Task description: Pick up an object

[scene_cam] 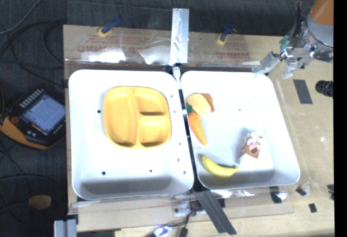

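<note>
In the right bin point(271, 173) lie an orange-yellow fruit wedge point(199, 103), a carrot point(198, 128), a banana point(218, 167) near the front wall, and a small red-and-white packet point(252, 146). A yellow divided plate point(136, 116) rests in the left bin point(87, 176). My gripper point(276, 68) hangs above the right bin's far right corner, well away from every object. Its two fingers stand apart with nothing between them.
A metal divider post point(180, 35) stands behind the seam between the bins. Clear plastic sheeting with yellow clips point(108, 26) covers the back of the bench. A handheld controller point(38, 116) lies on the floor to the left.
</note>
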Tool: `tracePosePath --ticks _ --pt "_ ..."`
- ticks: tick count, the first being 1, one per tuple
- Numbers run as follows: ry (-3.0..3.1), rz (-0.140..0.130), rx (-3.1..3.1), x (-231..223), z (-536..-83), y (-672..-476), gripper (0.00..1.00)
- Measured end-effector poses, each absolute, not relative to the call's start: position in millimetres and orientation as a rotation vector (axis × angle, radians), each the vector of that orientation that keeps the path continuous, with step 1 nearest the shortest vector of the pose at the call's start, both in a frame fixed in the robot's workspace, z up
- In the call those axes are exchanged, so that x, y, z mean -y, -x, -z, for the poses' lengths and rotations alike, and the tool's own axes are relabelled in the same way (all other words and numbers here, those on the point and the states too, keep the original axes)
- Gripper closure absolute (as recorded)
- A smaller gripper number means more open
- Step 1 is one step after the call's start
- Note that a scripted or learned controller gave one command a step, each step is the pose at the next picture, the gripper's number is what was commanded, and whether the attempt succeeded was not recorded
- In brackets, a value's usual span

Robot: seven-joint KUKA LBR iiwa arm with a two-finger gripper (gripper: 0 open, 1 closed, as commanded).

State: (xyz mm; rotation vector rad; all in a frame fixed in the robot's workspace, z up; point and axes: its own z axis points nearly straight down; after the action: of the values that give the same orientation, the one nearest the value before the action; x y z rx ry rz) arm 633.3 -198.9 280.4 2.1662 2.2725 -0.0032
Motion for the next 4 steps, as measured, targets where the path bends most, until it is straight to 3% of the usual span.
tracePosePath --ticks 1,2,3,4 --pt "-2.100 0.003 -2.339 193.0 -174.9 -575.5 0.00" --pt "-2.091 -0.013 -2.348 212.5 -95.8 -541.6 0.00" --pt "-2.268 -0.013 -2.150 191.9 -90.3 -502.7 0.00" --pt "-2.270 -0.012 -2.152 191.8 -99.3 -502.6 1.00"
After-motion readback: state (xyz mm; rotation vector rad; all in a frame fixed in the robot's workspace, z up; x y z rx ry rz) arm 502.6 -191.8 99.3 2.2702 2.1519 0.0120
